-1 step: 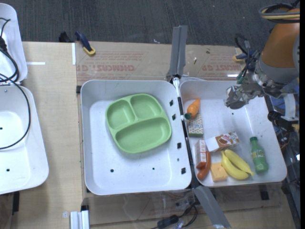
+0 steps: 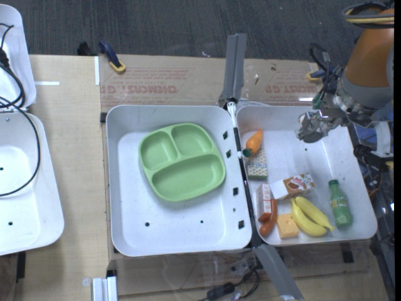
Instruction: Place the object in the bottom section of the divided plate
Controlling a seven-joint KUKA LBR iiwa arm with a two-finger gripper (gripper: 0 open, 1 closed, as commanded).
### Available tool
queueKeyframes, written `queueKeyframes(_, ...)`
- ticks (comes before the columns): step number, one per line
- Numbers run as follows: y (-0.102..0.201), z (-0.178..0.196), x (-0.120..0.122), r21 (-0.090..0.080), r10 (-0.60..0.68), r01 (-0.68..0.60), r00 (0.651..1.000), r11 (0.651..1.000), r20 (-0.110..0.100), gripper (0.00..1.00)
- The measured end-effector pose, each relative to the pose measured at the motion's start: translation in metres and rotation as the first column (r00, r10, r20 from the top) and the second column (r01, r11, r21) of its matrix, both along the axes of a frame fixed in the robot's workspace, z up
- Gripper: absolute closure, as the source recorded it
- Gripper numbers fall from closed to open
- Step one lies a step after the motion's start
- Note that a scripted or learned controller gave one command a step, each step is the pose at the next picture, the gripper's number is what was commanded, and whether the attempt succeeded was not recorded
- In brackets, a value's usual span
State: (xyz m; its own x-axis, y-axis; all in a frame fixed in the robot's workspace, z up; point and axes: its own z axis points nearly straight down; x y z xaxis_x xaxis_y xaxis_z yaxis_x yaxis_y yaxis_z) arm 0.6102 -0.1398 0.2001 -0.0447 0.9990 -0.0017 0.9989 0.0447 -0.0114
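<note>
Camera view looks down on the table (image 2: 62, 74), where two white bins sit side by side. The left bin (image 2: 125, 224) holds the green divided plate (image 2: 182, 162), tilted so its long bottom section (image 2: 188, 175) runs from lower left to upper right, the two smaller sections above it.

The right bin (image 2: 357, 162) holds a carrot (image 2: 253, 142) with its green top pointing down-left, a sponge-like block (image 2: 257, 165), a small snack box (image 2: 297, 185), a sausage (image 2: 268, 221), a cheese cube (image 2: 287, 226), two bananas (image 2: 310, 216) and a green bottle (image 2: 339, 202) lying nearly along the bin's right wall.

The hand (image 2: 311, 129) hangs over the right bin's upper part, apart from all the food; whether it is open or closed cannot be told.
</note>
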Motion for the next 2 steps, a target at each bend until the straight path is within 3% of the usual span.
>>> queueKeyframes(1, 0.016, -0.031, 0.000, 0.002, 0.000, 0.000, 1.000, 1.000, 0.004, 1.00)
queueKeyframes(2, 0.097, 0.000, -0.009, 0.004, 0.392, -0.392, 0.920, 0.920, 0.006, 1.00)
